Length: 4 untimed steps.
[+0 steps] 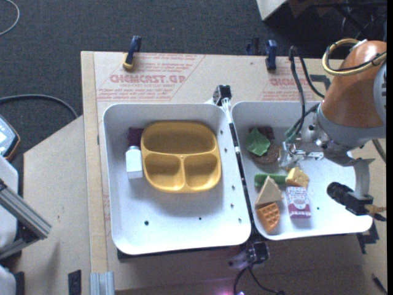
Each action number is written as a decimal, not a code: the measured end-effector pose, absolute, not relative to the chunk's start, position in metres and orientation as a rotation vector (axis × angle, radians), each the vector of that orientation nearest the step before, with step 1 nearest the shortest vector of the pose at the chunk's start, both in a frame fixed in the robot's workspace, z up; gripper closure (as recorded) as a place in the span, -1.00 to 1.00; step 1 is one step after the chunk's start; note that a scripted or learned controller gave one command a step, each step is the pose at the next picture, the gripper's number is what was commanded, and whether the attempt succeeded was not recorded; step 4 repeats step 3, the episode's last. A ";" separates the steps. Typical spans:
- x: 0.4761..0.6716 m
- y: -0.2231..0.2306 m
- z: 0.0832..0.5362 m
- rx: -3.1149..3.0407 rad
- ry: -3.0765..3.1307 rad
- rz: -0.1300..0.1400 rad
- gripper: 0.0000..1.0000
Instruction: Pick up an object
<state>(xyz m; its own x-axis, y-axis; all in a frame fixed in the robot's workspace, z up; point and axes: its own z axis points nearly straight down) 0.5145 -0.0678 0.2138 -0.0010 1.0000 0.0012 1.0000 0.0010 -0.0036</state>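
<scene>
Logging my gripper over the right bin, above the cheese wedge; finger state I cannot tell.

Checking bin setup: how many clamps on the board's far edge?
2. A yellow-handled clamp sits on the far edge above the left bin; a blue clamp sits above the right bin. The arm may hide more further right.
</scene>
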 end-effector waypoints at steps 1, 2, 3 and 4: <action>0.518 -0.057 0.221 -2.220 -2.225 -0.002 1.00; 0.509 -0.058 0.226 -2.220 -2.221 0.000 1.00; 0.513 -0.061 0.233 -2.222 -2.225 -0.002 1.00; 0.513 -0.061 0.233 -2.222 -2.225 -0.002 1.00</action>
